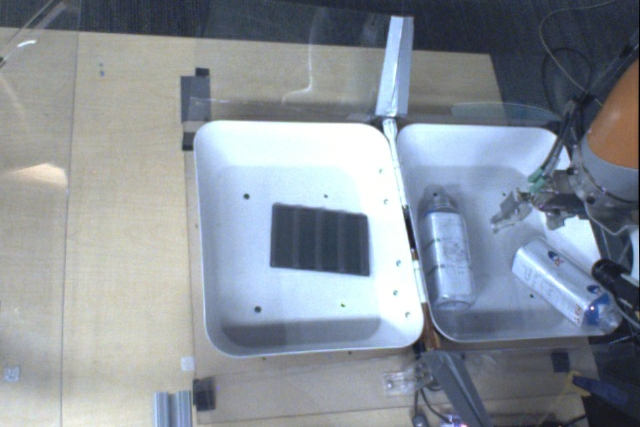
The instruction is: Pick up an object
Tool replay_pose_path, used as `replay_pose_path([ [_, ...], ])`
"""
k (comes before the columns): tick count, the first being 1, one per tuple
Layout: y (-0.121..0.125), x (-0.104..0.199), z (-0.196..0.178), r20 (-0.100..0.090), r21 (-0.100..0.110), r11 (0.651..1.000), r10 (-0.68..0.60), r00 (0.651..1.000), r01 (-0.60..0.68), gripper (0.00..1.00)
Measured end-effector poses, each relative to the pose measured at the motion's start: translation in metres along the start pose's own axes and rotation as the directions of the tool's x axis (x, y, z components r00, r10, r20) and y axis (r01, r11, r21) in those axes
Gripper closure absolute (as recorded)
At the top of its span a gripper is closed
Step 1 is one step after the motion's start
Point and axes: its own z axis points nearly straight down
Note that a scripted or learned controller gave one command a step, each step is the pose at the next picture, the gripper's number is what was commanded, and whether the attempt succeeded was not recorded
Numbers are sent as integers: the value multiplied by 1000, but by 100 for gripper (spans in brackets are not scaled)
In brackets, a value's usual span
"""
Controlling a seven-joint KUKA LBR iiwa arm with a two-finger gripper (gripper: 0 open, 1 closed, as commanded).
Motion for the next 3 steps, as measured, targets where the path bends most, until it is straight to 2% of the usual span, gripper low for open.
replay_pose_path([
  [1, 33, 31, 76, 21, -45, 955, -292, 956, 292, 0],
  [3, 71, 43, 81, 23, -61, 964, -259, 966, 260, 0],
])
